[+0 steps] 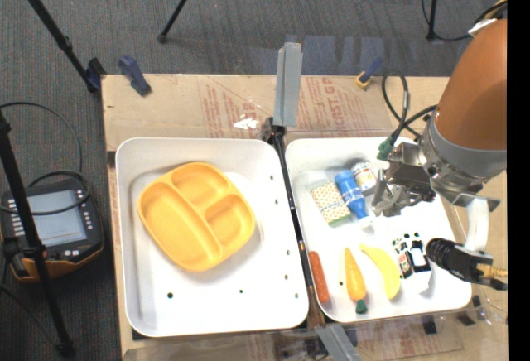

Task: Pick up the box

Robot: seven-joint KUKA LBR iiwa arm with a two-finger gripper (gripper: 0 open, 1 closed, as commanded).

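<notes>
The box (330,203), small and flat with a pale green checked pattern, lies in the upper left part of the right bin (310,154). A blue bottle (351,193) with a white labelled end lies right against its right side. My gripper (386,199) hangs over the right bin to the right of the bottle, roughly 65 pixels from the box and apart from it. Nothing is visibly held in it.
A carrot (354,274), a banana (383,270) and a red sausage (320,277) lie along the right bin's front. A black-and-white item (411,256) sits at the right. A yellow divided plate (197,214) lies in the left bin (132,154).
</notes>
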